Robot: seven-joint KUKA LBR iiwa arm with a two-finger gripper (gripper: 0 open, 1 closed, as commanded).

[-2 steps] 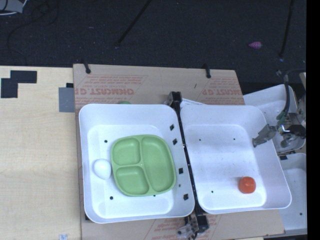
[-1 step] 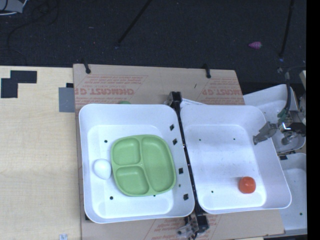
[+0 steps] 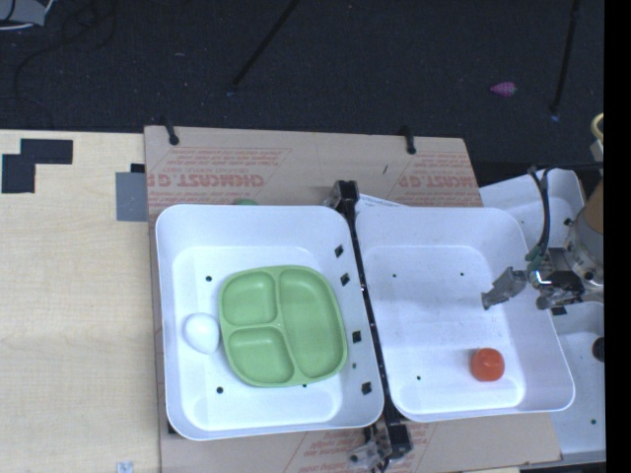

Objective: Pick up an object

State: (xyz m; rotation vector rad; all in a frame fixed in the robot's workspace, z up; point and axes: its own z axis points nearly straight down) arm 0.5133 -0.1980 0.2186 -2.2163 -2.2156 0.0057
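On the bench sits a brown cardboard sheet (image 3: pixel 296 170) with red print, and across it lie the two shallow white bins side by side, touching along a dark clipped seam. From where I stand the left bin (image 3: pixel 177 264) carries the biggest item, a light green divided plate (image 3: pixel 283 323) with three compartments, lying flat near the middle of the bin floor. Over at the right edge, the arm's wrist and its cabling hang above the outer rim of the right bin (image 3: pixel 434 264), and the gripper (image 3: pixel 523 289) reaches inward over that bin's right side; its two fingers stand spread apart with nothing between them. Below the gripper and a little toward the bin's middle, apart from it, a small orange ball (image 3: pixel 487 365) rests on the floor near the front wall. Smallest of all, a white egg-shaped object (image 3: pixel 202 332) lies touching the plate's left edge.
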